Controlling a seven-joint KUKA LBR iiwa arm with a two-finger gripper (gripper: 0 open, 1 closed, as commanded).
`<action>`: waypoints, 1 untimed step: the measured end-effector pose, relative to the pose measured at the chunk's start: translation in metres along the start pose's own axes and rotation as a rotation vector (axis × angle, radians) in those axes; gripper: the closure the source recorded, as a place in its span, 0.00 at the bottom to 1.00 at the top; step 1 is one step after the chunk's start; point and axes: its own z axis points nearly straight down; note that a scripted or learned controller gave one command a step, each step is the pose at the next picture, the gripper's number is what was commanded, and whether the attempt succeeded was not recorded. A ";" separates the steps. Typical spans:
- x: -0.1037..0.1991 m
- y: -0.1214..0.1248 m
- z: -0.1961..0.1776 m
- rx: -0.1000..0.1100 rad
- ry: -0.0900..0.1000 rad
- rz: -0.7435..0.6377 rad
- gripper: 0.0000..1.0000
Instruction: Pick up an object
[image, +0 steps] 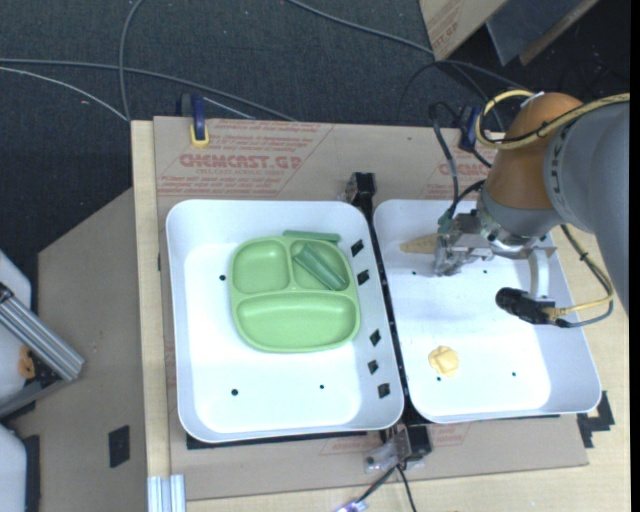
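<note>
A small yellow object (443, 360) lies in the right bin (560, 385), toward its front. A thin tan wedge-shaped piece (416, 246) lies near that bin's back left. My gripper (447, 260) is low over the right bin, just right of the tan piece and close to it; whether they touch is unclear. In the left bin (200, 380) sits a green divided plate (290, 320) with a darker green object (322, 265) in its upper right compartment.
The grey arm with its orange band (525, 165) covers the right bin's back right corner. A black part with cables (522, 302) hangs over the bin's right middle. Black clips (375, 340) line the divider between the bins.
</note>
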 end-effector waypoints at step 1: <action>-0.005 0.002 -0.064 -0.007 -0.003 0.000 1.00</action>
